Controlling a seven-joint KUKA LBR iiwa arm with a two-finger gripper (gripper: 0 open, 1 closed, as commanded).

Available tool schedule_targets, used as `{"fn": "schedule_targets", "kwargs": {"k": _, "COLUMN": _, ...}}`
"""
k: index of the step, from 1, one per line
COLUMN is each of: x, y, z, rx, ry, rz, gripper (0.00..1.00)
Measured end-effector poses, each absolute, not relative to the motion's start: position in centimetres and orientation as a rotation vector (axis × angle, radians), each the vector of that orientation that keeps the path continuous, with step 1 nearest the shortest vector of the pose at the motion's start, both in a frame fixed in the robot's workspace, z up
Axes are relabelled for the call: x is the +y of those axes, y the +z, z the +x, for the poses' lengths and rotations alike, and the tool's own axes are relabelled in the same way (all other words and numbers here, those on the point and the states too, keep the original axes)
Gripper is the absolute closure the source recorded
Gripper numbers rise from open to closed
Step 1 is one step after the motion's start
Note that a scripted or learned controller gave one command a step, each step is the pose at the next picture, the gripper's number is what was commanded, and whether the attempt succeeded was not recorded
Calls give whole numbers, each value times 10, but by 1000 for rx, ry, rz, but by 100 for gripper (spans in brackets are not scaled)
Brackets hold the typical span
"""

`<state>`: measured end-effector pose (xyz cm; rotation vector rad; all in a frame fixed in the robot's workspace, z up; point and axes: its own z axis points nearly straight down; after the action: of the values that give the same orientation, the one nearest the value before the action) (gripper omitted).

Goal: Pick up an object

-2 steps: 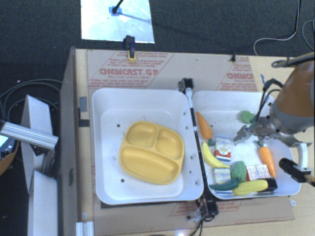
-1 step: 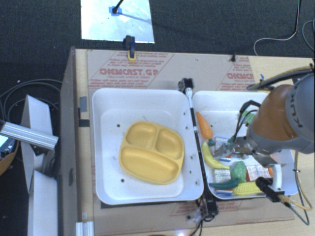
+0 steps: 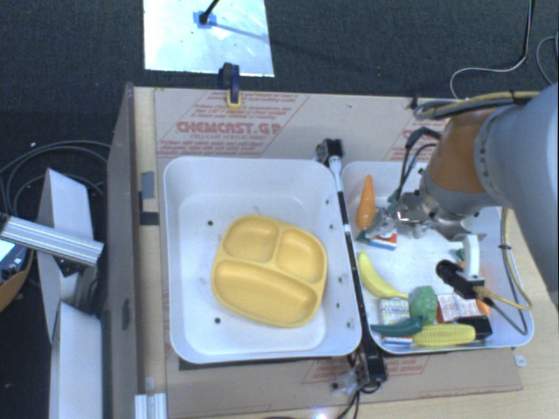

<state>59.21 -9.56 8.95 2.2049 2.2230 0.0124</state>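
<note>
Carrot (image 3: 366, 201) lies at the far left of the right bin (image 3: 515, 334); your gripper (image 3: 390, 227) hangs just beside it, grip state impossible to tell. You're on the approach; next, centre over it and descend.

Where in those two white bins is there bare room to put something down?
Left bin: bare floor rings the yellow tray, widest along its far and left sides. Right bin: crowded, with banana, corn and carrot.

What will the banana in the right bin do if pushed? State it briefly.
The banana is curved, so it would probably pivot or slide rather than roll straight. It looks like smooth plastic, likely light and a little slippery. Neighbouring toys at its lower end may block it.
</note>
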Motion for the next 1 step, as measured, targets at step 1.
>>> {"fn": "schedule_targets", "kwargs": {"k": 1, "x": -92, "y": 93, "z": 665, "rx": 2243, "ry": -36, "rz": 2220, "gripper": 0}}
